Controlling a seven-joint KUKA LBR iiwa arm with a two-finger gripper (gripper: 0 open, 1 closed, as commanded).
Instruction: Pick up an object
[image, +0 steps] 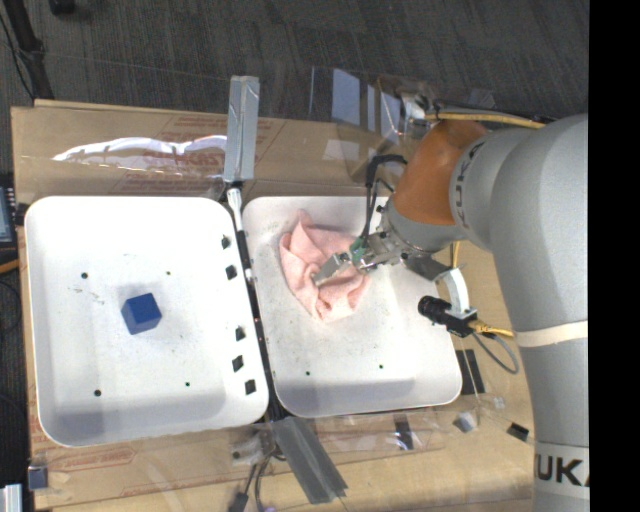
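gripper (338, 264) is down on the crumpled pink cloth (320, 270) in the right bin (350, 385), can't tell if it's pinching yet. Nothing's lifted so far, and the blue cube (141, 312) sits alone in the left bin (60, 400)

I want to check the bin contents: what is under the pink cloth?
The pink cloth lies crumpled on the right bin floor. Whatever is beneath it is covered, so I cannot tell.
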